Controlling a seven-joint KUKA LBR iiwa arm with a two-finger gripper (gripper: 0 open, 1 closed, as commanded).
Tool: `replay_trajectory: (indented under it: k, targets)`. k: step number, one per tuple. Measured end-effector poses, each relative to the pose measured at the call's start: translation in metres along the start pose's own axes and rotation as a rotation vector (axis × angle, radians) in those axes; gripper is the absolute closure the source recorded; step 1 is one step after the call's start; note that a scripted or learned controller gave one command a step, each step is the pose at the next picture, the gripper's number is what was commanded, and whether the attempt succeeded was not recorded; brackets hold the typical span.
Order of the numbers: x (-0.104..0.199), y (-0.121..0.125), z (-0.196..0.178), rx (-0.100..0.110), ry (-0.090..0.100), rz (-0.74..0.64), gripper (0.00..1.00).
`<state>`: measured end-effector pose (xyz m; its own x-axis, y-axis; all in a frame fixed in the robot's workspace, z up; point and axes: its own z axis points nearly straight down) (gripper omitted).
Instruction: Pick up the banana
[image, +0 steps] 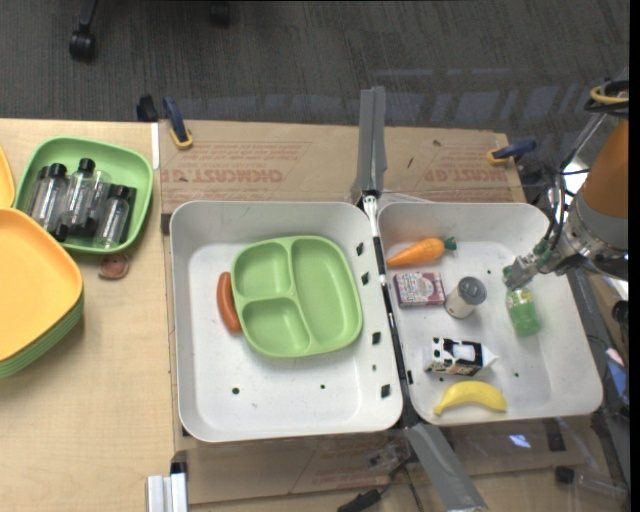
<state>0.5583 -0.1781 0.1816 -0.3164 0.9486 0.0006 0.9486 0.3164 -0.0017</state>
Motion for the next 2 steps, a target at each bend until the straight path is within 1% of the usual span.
replay_trajectory:
  k: [1, 2]
  targets:
    - [0.064, -0.045, 0.091, 0.001, 0.001, 0.161, 1.0]
    - [0.041, -0.039, 0.091, 0.001, 0.0, 0.577, 1.0]
